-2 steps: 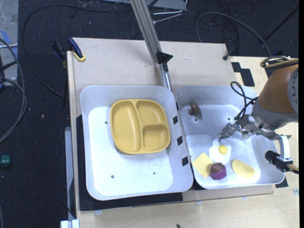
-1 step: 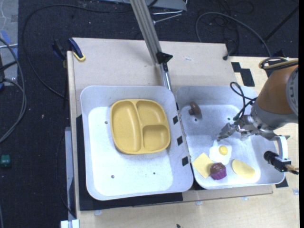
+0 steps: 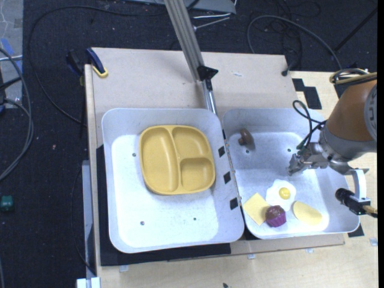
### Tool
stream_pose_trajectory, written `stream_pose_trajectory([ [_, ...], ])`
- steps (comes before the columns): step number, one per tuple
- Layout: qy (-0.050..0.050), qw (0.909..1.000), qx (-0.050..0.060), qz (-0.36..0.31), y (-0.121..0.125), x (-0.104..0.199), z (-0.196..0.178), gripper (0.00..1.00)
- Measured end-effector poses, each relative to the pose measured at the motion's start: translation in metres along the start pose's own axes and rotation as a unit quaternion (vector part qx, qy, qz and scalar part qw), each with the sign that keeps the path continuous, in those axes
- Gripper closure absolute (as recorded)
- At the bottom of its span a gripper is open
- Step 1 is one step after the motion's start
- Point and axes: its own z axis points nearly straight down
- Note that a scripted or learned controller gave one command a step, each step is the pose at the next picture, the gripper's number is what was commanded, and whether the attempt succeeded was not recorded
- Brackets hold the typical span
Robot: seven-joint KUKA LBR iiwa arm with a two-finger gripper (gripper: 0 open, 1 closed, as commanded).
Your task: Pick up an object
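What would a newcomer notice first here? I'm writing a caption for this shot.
The yellow divided plate stands out, lying alone in the left bin. Next come the toy foods bunched at the near edge of the right bin: a fried egg, a cheese slice and a purple piece. The gripper hangs over that bin's middle.

You've got a chunky arm [image 3: 354, 122] here: a rounded orange band up top, then a grey cylinder below it. Black cables loop off its side (a couple of thin ones), running to the small metallic grey hand [image 3: 298, 162].
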Motion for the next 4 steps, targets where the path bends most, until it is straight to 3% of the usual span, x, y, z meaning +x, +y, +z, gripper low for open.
stream_pose_trajectory([
  [2,0.000,1.0000,0.000,-0.002,0.010,0.016,-0.105,1.00],
  [3,0.001,1.0000,0.003,-0.001,0.011,0.016,-0.111,1.00],
  [4,0.002,1.0000,0.002,-0.003,0.030,0.072,-0.114,1.00],
])
